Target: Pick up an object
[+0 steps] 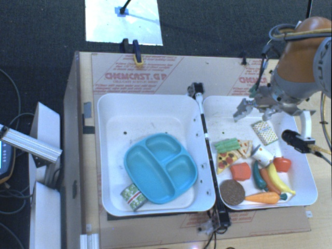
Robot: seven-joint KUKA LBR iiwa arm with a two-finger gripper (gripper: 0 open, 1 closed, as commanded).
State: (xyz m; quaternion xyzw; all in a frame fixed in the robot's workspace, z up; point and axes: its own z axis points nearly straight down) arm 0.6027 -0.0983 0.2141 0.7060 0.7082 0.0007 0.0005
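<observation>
Gripper (252,113) wide apart, empty.

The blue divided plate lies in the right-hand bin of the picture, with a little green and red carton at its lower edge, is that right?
Not quite. The camera view shows the blue divided plate in the left-hand bin, not the right-hand one. The little green and red carton does sit at its lower edge.

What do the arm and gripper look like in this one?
The arm is grey and rounded, with a broad orange band above the wrist. Dark cables loop beside the band, and a thin one runs down towards the gripper, which is pale grey metal and angular. No markings can be made out.
</observation>
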